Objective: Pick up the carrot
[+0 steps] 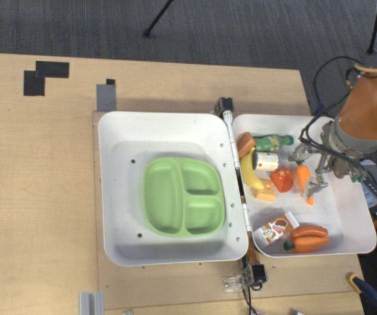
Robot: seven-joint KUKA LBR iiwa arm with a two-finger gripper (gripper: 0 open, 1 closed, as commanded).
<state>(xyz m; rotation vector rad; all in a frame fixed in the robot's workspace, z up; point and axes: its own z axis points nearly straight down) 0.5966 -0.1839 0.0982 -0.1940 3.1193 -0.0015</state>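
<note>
Small orange carrot [303, 175] in the right bin [349, 238], roughly mid-bin, just beside a red tomato-like piece [281, 180] on its left and right against the gripper [315, 176] on its right. Probably a toy: light, stiff, smooth-skinned and tapered, so likely to squirt out of a pinch near the tip; better taken across the thicker upper part, square to its length. Crowding by the red piece leaves little room on that side. Gripper low over the carrot, hanging from the orange-banded wrist [370, 107]; whether released, clenched or actually gripping the carrot, cannot tell from this slant. Farther out: a yellow banana [253, 178], a can [267, 161] with a pale label, a green bottle [275, 140], and a small packet [274, 230] with red-brown print, none of the writing legible. Left bin [119, 176] with a green divided plate [183, 196].
</note>
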